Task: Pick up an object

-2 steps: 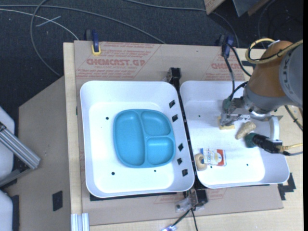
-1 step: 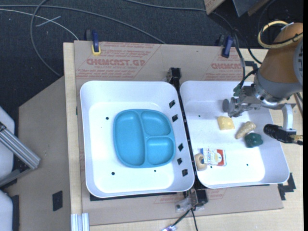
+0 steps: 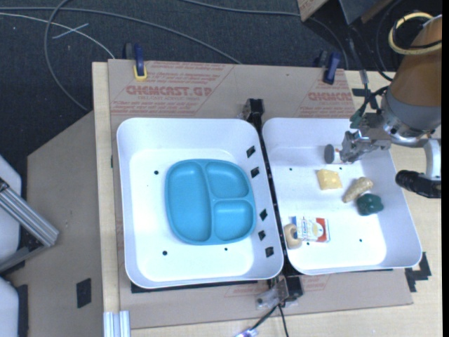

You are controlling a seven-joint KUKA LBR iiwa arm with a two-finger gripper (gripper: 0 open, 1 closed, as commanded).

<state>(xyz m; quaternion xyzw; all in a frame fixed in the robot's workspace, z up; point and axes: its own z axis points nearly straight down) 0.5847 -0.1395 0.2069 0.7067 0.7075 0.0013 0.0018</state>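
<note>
Behind gripper, board print reads "CHEMCAST GP". Finger opening cannot tell; nothing visibly held. Just below gripper: yellow block, tan piece, green object; red-white packet further toward front-left.

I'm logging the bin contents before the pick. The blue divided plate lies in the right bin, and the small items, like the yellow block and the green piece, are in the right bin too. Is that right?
Not quite. The camera view shows the blue divided plate in the left bin, not the right one. The rest stands: the yellow block and the green piece are in the right bin.
</note>
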